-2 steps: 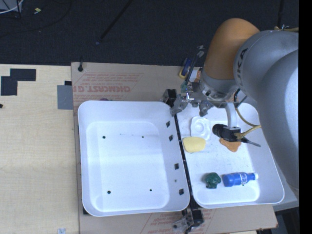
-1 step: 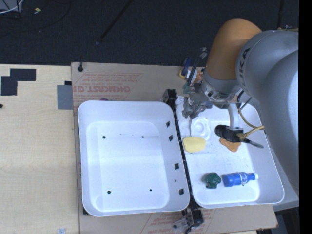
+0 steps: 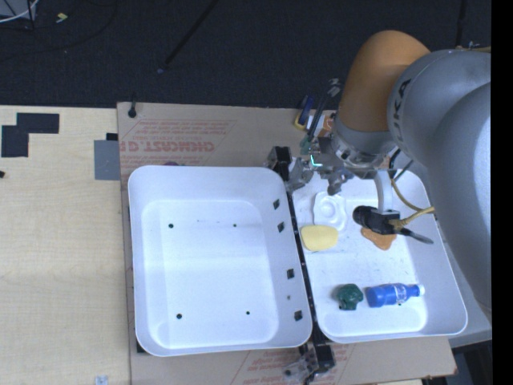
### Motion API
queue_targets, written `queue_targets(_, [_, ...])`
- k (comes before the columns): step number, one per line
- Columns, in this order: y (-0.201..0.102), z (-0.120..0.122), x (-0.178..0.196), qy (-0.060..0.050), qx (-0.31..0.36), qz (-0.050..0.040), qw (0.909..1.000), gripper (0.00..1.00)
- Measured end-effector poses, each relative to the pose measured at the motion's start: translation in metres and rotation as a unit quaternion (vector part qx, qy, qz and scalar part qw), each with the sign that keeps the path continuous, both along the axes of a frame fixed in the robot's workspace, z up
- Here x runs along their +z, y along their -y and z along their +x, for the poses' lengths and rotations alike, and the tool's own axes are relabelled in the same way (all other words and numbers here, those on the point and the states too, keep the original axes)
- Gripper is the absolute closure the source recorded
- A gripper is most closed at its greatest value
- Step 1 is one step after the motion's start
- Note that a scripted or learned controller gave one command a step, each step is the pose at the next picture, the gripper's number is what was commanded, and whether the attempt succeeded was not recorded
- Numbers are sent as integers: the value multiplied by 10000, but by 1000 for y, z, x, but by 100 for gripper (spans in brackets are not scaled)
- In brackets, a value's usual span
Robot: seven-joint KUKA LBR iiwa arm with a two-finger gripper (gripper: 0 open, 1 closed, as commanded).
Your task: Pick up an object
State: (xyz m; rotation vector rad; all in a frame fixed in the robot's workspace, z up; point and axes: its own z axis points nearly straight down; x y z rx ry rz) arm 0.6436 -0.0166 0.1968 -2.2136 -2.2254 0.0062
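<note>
Left bin (image 3: 208, 271) sits centre-left. Right bin (image 3: 385, 324) holds a yellow lump (image 3: 319, 237), a white piece (image 3: 329, 210) just above it, a green object (image 3: 349, 297) and a blue bottle (image 3: 391, 294) at lower right. Gripper (image 3: 333, 181) is over the white piece, grasp state can't tell.

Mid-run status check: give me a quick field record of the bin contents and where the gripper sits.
right bin contents: white piece, yellow lump, green object, blue bottle
blue bottle pose: lying on its side, next to the green object
gripper position: over the right bin's far end, by the white piece
grasp: no object seen held
</note>
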Motion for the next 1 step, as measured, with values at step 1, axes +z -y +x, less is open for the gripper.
queue_targets(1, [0,0,10,-5,20,0,10000,100])
